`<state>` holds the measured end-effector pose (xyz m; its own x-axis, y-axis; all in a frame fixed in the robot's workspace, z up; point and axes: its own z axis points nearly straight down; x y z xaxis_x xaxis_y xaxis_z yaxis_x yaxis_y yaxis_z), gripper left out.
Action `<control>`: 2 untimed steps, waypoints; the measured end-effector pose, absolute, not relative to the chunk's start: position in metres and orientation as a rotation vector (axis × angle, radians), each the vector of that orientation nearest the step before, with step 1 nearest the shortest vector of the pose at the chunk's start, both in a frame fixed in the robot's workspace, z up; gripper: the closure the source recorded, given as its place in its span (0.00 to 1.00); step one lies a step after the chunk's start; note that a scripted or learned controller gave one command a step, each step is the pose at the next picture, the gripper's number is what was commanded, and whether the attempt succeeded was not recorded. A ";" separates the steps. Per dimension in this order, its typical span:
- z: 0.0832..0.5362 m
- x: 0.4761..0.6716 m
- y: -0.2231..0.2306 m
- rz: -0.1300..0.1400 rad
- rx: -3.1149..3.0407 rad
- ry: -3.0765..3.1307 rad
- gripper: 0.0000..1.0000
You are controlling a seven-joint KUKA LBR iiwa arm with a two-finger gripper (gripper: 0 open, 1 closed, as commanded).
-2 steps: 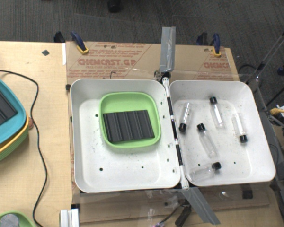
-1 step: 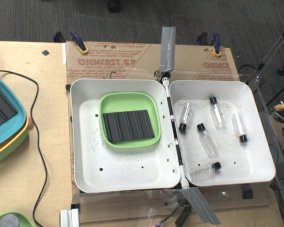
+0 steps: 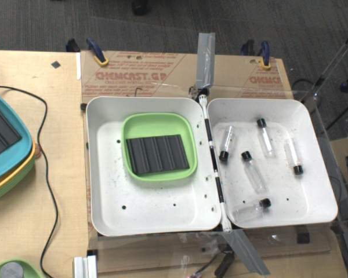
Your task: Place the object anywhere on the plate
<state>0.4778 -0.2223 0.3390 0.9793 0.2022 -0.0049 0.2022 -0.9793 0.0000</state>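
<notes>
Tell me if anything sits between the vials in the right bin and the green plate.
Only the bin walls: the vials lie in the right bin, the plate in the left bin, and the two rims meet at the divider. A dark ribbed pad covers the plate's middle.

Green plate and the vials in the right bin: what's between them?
In the camera view, bare floor of the left bin, then the two bins' adjoining rims, separate the green plate from the nearest vial.

A brown cardboard sheet [image 3: 162, 68] behind the two bins carries red printed lettering reading roughly "CHEMCAST GP"; the same print repeats, cut off, at its right end.
</notes>
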 end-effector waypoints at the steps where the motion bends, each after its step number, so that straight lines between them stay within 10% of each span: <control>1: 0.299 0.478 -0.222 -0.009 3.127 0.313 0.00; 2: 0.323 0.478 -0.222 -0.007 3.125 0.319 0.00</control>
